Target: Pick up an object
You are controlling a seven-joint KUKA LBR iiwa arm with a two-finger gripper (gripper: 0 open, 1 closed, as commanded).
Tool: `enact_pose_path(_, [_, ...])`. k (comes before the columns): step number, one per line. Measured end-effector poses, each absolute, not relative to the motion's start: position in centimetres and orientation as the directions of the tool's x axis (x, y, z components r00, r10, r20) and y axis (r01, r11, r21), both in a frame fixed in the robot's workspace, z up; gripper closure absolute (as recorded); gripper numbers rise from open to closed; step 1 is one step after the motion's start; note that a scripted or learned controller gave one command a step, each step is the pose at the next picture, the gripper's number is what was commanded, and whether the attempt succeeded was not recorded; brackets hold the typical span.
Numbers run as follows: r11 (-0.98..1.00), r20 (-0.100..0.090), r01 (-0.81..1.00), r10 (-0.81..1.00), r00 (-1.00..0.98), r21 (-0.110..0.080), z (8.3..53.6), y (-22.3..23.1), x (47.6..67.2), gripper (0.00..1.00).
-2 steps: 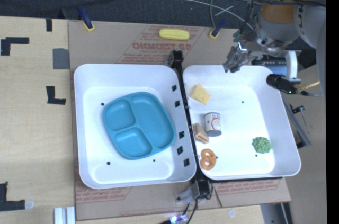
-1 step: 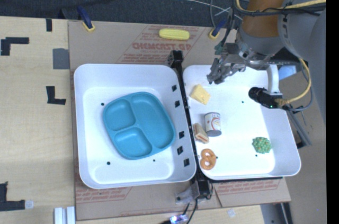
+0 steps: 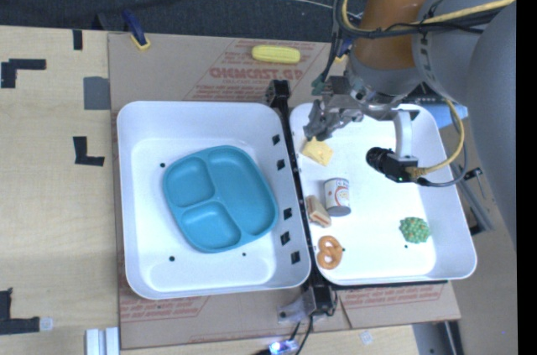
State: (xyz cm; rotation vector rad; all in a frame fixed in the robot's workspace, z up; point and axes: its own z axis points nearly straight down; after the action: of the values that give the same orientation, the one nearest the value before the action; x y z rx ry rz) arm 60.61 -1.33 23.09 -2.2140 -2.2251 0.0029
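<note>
In the right bin (image 3: pixel 445 261) lie a yellow cheese wedge (image 3: pixel 317 152), a small tin can (image 3: pixel 337 195) on its side, a tan bread piece (image 3: pixel 319 213), a pretzel (image 3: pixel 329 251) and a green broccoli floret (image 3: pixel 414 230). My gripper (image 3: pixel 320 127) hangs at the bin's upper left, its tips just above the cheese wedge. Nothing shows between the fingers, and whether they touch the cheese is unclear.
The left bin (image 3: pixel 138 261) holds a blue divided plate (image 3: pixel 220 198). A yellow banana (image 3: pixel 275 54) lies on the cardboard behind the bins. A black cable loop (image 3: pixel 394 164) from the arm hangs over the right bin. The arm's bulk covers the bin's far right corner.
</note>
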Motion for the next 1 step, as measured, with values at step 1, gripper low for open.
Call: enact_pose_path(1, [0.005, 0.001, 1.000, 1.000, -0.005, -0.005, 21.87, 3.81, 58.24, 1.00])
